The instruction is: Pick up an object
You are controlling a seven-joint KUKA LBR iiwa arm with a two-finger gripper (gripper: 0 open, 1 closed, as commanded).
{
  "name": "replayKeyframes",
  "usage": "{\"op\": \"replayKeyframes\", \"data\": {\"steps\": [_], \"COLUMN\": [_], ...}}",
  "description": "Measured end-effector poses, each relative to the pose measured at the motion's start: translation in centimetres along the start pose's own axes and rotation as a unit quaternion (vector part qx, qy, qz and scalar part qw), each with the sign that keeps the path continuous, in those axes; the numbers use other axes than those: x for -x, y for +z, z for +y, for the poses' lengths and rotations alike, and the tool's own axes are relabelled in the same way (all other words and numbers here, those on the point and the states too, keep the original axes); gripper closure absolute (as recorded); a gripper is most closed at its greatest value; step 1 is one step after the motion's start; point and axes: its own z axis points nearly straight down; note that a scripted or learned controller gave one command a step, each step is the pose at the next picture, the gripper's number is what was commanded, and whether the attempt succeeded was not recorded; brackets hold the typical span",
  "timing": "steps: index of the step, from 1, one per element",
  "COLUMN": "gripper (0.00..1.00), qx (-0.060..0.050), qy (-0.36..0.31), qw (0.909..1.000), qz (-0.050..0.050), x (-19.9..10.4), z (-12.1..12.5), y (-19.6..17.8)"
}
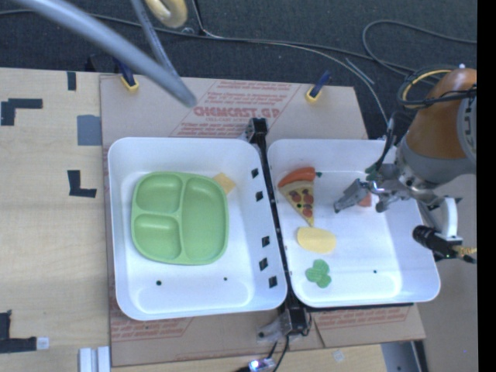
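Right of frame: your tool (350, 199) hovers; I cannot tell its state.
Pizza slice (301, 195): probably light, stiff; grip across its crust.

Two white bins side by side. Left bin (124, 285) — green divided tray (180, 217) near its left edge, small yellow piece (224, 181) touching the tray's far right corner. Right bin (403, 285) — pizza slice (301, 194) at the far left corner, yellow piece (316, 240) and green piece (318, 273) along the left edge. Gripper (350, 198) above the right bin's far half, beside a small orange-red item (364, 201).
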Motion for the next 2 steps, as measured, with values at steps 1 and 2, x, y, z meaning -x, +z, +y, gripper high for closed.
{"op": "replayKeyframes", "data": {"steps": [1,2], "gripper": [0.00,0.00], "qx": [0.000,0.003], "qy": [-0.001,-0.001], "qw": [1.0000,1.0000], "qz": [0.000,-0.001], "x": [-0.2,-0.3], "z": [0.5,0.6], "y": [6.3,8.0]}}
